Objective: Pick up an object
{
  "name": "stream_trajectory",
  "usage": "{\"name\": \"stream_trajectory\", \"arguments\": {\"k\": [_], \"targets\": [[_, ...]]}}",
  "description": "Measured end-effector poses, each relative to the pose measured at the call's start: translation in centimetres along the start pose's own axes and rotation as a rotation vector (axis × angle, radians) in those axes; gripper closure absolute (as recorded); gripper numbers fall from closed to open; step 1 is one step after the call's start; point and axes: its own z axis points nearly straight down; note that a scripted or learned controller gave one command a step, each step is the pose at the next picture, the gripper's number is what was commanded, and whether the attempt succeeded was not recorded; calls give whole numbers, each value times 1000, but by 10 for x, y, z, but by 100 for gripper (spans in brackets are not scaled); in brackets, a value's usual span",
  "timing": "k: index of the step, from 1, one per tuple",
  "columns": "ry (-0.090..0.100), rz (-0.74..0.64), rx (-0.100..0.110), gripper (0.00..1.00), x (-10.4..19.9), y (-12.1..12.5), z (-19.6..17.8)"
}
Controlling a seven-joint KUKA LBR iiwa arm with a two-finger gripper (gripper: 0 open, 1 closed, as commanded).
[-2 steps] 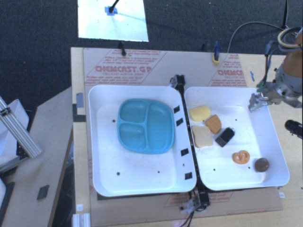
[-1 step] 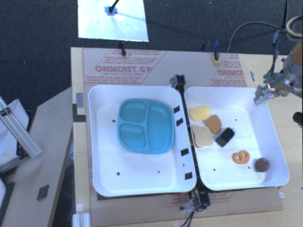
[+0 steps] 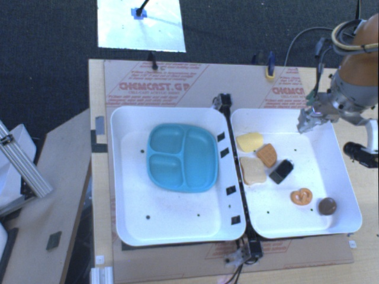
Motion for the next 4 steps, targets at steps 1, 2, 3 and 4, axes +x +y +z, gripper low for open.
{"name": "stream_trajectory", "arguments": {"k": [1, 2, 3, 4], "targets": [[0, 1, 2, 100, 49, -14, 11], [1, 0, 1, 100, 104, -18, 6], [1, 1, 3, 100, 147, -40, 8], [2, -1, 2, 100, 202, -60, -1]]}}
